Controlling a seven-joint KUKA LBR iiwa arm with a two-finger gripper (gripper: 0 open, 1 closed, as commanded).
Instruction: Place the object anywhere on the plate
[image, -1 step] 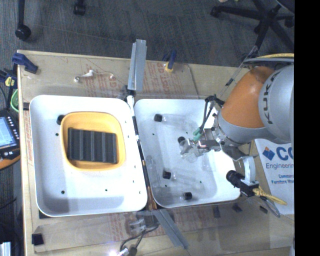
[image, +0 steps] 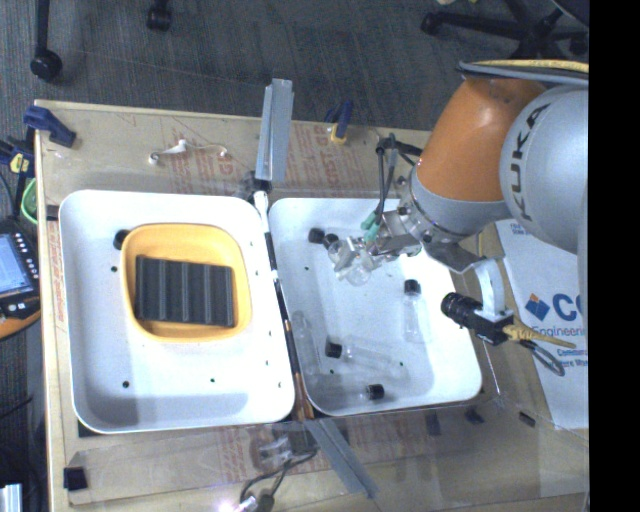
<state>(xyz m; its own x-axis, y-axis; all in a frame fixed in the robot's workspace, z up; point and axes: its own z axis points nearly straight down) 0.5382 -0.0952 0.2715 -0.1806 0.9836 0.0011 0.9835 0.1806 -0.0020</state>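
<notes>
Yellow plate (image: 185, 241), dark ridged block (image: 187, 291) on top

The arm (image: 520, 150) is cut off at the right edge.

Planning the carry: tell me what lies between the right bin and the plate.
The two bins' adjoining rims lie between. The gripper is over the right bin; the yellow plate sits in the left bin, bearing a dark ribbed block.

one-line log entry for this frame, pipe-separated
arm: over right bin | hand: by clear object, upper part of bin, grasp unclear | plate: yellow, left bin, bears dark ridged block | placement: not done
</notes>
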